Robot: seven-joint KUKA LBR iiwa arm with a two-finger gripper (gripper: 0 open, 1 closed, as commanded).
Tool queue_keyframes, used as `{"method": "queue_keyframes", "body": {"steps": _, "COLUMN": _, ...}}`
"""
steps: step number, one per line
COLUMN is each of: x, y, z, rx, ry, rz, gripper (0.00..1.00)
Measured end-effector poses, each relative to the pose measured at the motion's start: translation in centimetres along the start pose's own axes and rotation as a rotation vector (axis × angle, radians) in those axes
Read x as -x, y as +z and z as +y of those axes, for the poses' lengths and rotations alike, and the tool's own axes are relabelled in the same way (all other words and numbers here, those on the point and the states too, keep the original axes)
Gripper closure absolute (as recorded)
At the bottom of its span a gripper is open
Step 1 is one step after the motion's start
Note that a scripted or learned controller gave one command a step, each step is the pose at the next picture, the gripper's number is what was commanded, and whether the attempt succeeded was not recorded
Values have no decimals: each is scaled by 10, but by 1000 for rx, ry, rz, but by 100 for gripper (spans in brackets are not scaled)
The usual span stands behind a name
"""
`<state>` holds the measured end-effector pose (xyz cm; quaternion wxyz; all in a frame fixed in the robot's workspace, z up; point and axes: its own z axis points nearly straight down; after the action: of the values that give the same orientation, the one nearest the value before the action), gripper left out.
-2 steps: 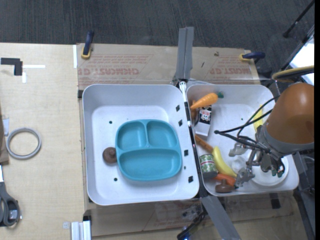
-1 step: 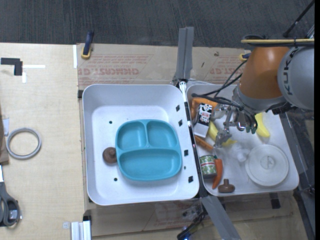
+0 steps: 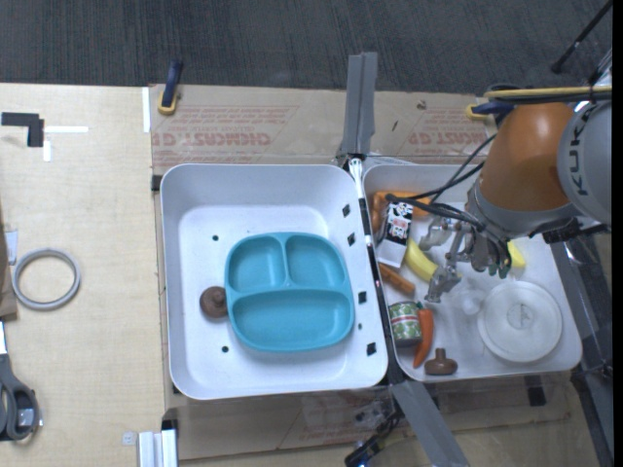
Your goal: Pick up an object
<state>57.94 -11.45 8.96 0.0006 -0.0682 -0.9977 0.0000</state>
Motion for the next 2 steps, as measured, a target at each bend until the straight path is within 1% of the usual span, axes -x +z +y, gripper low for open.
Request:
{"method": "queue_keyframes", "body": {"steps": 1, "x": -79, "y": 1, "z": 3, "rx": 0, "ry": 77, "rz": 3, "gripper": 0}}
{"method": "queue_keyframes", "body": {"steps": 2, "x": -20, "y": -30, "z": -63, "rx": 0, "ry": 4, "rz": -2, "gripper": 0}}
